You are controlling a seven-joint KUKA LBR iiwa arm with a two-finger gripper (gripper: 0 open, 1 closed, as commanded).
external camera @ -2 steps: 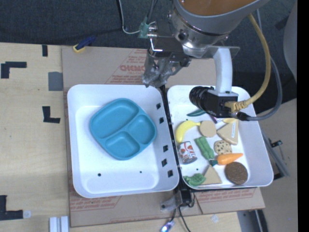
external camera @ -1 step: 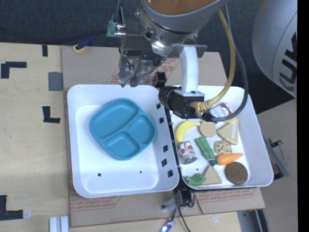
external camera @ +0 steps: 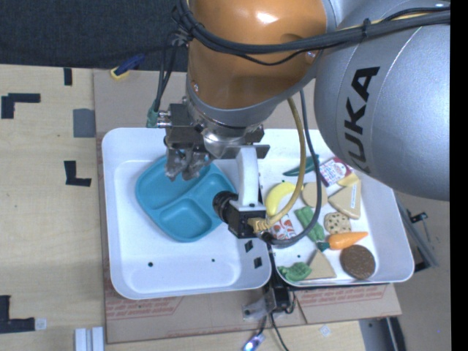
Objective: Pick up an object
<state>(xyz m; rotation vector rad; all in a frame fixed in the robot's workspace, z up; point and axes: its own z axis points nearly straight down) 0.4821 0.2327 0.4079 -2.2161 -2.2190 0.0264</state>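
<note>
The gripper (external camera: 186,168) is down on the back rim of the blue tray (external camera: 179,205) in the left bin (external camera: 124,196), but I honestly can't tell how its fingers are set from this angle. Likely fail: that thin, slick rim slips out or the tray tips as it lifts. Plenty of bare floor in front, though the right bin (external camera: 391,269) is packed with toy food (external camera: 338,225).
</note>
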